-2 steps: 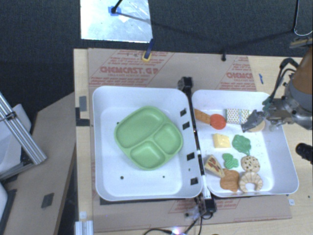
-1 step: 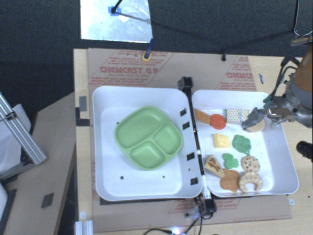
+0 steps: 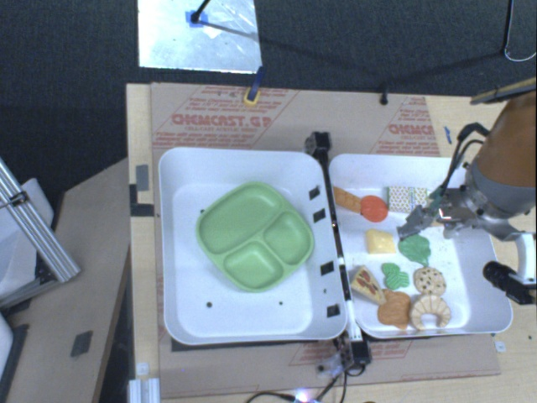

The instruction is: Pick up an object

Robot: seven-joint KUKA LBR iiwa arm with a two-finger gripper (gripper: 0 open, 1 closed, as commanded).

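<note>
**Claw low over the toy food in the right bin**

The claw (image 3: 417, 223) hangs just above a green leafy piece (image 3: 414, 248), beside a yellow block (image 3: 380, 242); whether it is clenched or released I cannot tell. The right bin (image 3: 482, 309) also holds a croissant (image 3: 430, 311) and a cookie (image 3: 429, 280). The left bin (image 3: 180, 309) holds 1 green divided plate (image 3: 255, 236).

A wooden bench (image 3: 101, 225) carries a printed cardboard sheet (image 3: 226, 117). Two white bins, left (image 3: 180, 309) and right (image 3: 478, 309), sit side by side on it.
</note>
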